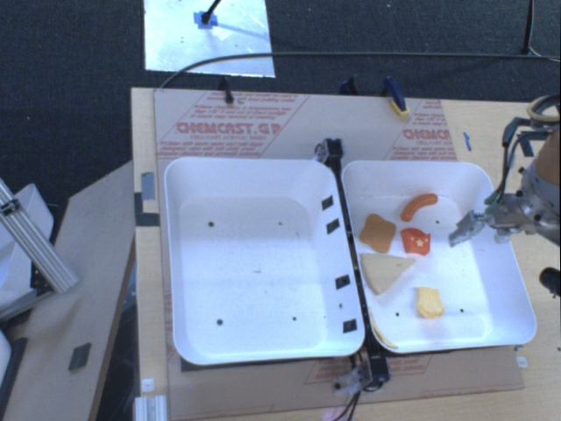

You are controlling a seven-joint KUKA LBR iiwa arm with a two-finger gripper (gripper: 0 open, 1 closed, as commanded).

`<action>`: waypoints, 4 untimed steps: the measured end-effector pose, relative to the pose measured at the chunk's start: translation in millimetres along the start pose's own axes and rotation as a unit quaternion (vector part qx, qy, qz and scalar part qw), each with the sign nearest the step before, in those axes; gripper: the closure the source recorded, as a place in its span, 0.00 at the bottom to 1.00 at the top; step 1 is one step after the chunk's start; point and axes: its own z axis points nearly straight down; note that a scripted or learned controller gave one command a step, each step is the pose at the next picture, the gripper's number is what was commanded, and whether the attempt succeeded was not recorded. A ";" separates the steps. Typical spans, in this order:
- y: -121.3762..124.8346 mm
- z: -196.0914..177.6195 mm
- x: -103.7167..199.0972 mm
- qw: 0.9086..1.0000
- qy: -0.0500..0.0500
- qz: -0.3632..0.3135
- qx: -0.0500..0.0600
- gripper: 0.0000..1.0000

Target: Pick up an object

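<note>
The right bin (504,274) holds several toy foods. An orange sausage (419,206) lies near its back, a brown toast slice (378,232) to the left, and a red piece (415,241) beside that. A pale wedge (387,272) and a small yellow piece (429,303) lie nearer the front. My gripper (466,229) hangs over the bin's right part, right of the red piece, with nothing seen in it.
The left bin (254,261) stands beside the right one, joined along a black-clipped divider (344,253). Both rest on a board marked CHEMCAST (230,130). A blue clamp (396,95) sits at the board's back edge. A metal plate (207,24) lies behind.
</note>
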 end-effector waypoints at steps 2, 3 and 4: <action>83.8 107.8 27.7 1.000 0.000 -0.002 -0.002 0.00; 48.6 109.0 52.1 1.000 0.001 0.001 0.001 0.00; 50.9 97.8 50.9 1.000 0.000 0.001 -0.001 1.00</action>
